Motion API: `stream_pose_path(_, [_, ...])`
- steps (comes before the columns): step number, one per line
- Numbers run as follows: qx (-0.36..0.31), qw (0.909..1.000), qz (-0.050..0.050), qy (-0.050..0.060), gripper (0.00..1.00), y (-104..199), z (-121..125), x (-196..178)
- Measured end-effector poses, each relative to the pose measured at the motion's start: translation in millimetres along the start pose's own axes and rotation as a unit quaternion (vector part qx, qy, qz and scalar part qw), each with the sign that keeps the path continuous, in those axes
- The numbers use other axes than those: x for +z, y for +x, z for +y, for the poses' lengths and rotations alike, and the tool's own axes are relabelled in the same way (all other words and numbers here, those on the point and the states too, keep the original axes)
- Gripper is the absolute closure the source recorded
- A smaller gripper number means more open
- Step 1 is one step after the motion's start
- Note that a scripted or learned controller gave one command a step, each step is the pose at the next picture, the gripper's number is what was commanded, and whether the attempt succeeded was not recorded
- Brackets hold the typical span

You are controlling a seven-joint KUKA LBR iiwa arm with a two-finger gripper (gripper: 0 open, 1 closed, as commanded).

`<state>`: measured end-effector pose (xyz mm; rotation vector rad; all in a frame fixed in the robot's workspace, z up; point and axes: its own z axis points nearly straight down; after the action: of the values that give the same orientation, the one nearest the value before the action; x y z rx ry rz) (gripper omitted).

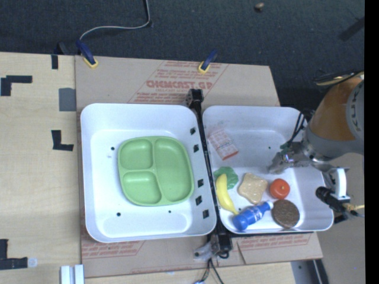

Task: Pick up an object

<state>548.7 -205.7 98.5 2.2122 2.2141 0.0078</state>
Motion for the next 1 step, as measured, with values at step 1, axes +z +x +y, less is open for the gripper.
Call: stream_pose_path(1, [0.000,1.0000,0.000,0.001,0.00,0.0,-0.4,0.8])
